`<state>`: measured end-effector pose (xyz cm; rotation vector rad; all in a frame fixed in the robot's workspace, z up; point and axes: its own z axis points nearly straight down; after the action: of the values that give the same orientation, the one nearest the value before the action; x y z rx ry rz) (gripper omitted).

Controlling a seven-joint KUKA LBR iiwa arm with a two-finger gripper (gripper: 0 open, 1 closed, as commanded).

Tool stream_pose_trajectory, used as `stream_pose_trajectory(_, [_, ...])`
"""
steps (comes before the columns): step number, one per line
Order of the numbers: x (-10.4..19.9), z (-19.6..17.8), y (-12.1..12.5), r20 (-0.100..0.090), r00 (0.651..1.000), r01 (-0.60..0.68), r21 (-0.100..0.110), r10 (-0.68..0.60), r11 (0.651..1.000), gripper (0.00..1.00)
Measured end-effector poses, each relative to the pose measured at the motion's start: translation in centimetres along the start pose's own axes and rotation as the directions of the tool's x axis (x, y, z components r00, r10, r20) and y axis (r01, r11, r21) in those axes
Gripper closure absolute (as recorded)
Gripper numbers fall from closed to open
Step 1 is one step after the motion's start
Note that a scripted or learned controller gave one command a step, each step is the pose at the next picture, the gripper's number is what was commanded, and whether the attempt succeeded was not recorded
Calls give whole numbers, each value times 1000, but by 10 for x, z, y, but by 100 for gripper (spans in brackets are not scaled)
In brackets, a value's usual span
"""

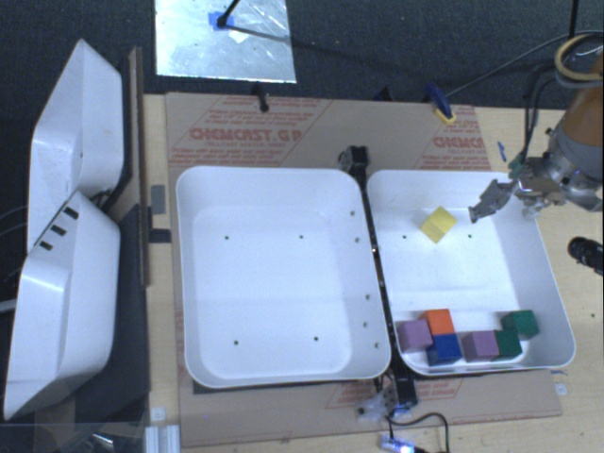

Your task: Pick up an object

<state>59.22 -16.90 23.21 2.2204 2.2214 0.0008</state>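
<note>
In the right shallow white plastic bin [543, 253], the small yellow cube [438, 225] lies near the gripper [493, 201]; its jaws' state I cannot tell.

Two bins [274, 182], seven blocks [438, 225]

A yellow block [438, 225] lies alone in the upper middle of the right bin [547, 272], turned so its edges run at a slant to the bin walls. Along the bin's near wall sits a cluster of blocks touching one another: a purple block [413, 334] at the left, an orange block [439, 322] just behind a blue block [444, 348], a second purple block [479, 344], and two green blocks [515, 332] at the right end.
</note>
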Motion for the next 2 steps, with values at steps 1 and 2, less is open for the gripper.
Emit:
stream_pose_trajectory(1, [-11,79,77,0,1000,2,0,-2,1000,0])
stream_pose_trajectory(2, [13,149,81,-2,1000,2,5,-2,1000,0])
